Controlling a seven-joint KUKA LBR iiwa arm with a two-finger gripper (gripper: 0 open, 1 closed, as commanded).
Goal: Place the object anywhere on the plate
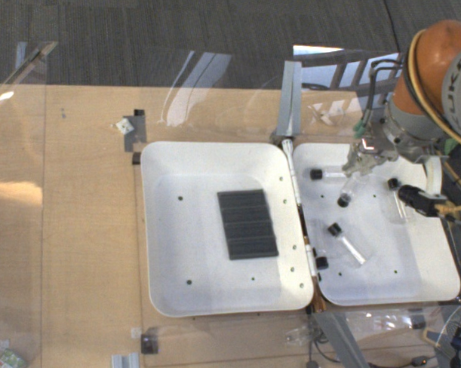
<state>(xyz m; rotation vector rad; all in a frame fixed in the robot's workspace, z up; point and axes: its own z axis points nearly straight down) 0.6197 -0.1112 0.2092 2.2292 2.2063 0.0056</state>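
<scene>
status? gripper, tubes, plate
Gripper over right bin, fingers unreadable. Clear black-capped tubes loose in that bin. Dark ridged plate in left bin, nothing on it.

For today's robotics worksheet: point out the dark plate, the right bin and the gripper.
dark plate (248, 224), camera view, middle of its ribbed top.
right bin (385, 291), camera view, bare near rim.
gripper (363, 161), camera view, between its fingertips.

Dark ridged plate in left bin, clear black-capped vials scattered in right bin, arm above.

A light wooden bench bears two shallow white bins side by side: left; right.
</scene>
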